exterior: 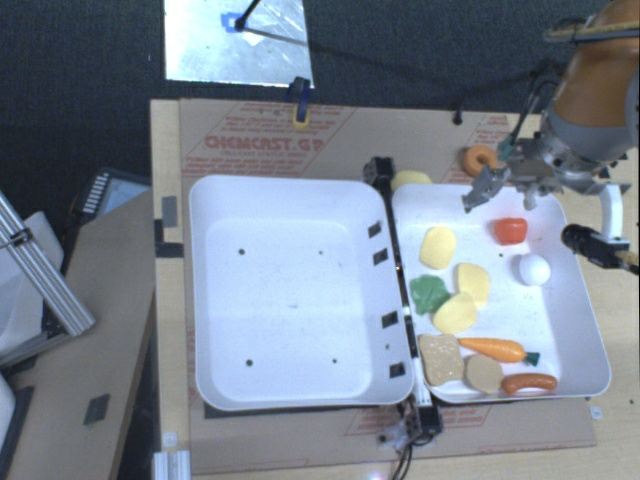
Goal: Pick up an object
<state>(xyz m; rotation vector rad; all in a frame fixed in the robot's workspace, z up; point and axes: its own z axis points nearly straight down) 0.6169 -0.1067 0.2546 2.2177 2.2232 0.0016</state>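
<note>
Your pincer (503, 190), fingers apart and holding nothing, hangs over the right shallow white bin's (580, 313) far edge, near the small red tomato-like piece (510, 230).

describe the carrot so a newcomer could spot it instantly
Look in the right bin, toward its near edge. The carrot lies flat there, between a slice of bread and the bin's right wall, just above a sausage. It is the only long orange taper with a dark green tip.

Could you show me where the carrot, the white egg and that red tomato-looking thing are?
carrot (492, 348), camera view, middle of its orange body.
white egg (534, 269), camera view, centre of its shell.
red tomato-like piece (510, 231), camera view, middle of its red top.
</note>
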